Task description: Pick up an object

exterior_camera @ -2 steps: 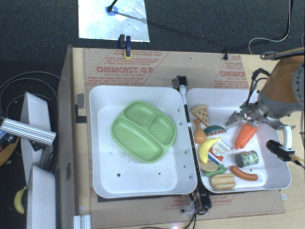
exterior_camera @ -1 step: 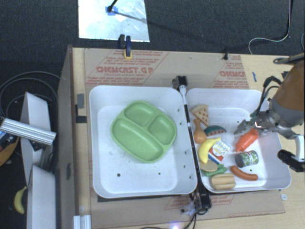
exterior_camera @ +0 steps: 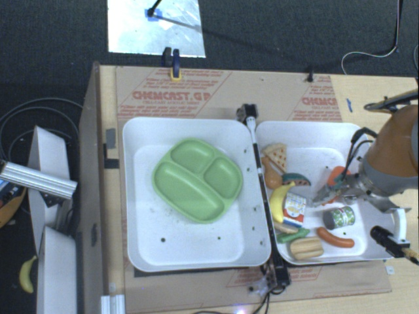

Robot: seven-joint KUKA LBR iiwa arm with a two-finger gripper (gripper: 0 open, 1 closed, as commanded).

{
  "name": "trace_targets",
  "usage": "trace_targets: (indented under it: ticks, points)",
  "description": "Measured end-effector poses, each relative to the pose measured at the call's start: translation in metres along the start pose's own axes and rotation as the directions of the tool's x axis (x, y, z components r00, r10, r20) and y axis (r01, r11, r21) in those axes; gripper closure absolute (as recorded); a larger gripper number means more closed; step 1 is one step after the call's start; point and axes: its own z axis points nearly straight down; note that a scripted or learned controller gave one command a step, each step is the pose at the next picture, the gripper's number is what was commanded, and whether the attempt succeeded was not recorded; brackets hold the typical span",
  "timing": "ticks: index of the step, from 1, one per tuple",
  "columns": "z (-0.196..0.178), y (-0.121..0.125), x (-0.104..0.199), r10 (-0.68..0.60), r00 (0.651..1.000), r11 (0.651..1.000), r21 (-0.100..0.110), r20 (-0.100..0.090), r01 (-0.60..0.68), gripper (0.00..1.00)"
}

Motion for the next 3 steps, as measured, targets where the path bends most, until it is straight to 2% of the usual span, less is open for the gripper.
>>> trace_targets:
  ticks: [1,2,3]
  points:
    - [0.003,0.066,-0.015,-0.007,1.0,1.0,0.001,-0.001,0.007,0.0]
    - [-0.007,0.064,-0.015,-0.006,1.0,1.0,0.004,-0.004,0.006,1.0]
    - [0.004,0.093,0.047,-0.01,1.0,1.0,0.005,-0.005,0.01,1.0]
